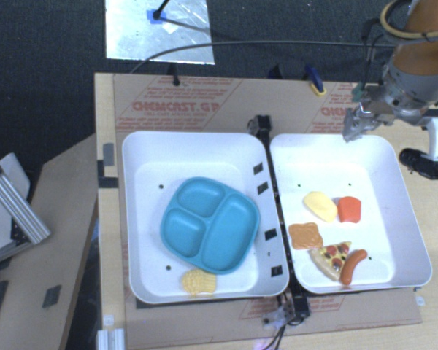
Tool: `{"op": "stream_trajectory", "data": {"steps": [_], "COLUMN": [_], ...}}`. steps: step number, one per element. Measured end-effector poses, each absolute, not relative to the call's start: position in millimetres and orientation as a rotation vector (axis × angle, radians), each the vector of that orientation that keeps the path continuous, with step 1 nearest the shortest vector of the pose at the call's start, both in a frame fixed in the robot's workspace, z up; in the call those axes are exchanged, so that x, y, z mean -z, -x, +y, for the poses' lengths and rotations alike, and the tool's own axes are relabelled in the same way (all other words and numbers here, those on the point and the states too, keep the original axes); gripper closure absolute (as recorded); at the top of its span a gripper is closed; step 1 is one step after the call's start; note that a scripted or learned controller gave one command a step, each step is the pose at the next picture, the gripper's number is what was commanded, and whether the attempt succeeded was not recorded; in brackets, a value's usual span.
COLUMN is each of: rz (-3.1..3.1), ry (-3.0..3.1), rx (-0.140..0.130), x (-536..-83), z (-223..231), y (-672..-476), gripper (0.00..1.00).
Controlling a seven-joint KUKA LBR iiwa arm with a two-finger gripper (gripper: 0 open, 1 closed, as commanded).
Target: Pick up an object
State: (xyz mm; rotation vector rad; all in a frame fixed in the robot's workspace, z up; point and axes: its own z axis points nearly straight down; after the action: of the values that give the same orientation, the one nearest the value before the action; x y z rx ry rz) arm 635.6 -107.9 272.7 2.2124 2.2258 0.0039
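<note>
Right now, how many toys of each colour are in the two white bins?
Blue: 1, the divided plate
Yellow: 2, the corn and the pale yellow piece
Orange-red: 2, the red-orange piece and the sausage
Brown: 1, the flat brown piece
Mixed colours: 1, the pizza slice
Total: 7
</note>
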Motion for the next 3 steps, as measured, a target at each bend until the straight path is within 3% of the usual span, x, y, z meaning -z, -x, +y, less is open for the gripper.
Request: {"op": "stream_trajectory", "data": {"steps": [3], "rz": [2.234], "ry": [-2.212], "rx": [0.0], "x": [-230], "z": [44], "y": [-590.0], "gripper": [1.0]}}
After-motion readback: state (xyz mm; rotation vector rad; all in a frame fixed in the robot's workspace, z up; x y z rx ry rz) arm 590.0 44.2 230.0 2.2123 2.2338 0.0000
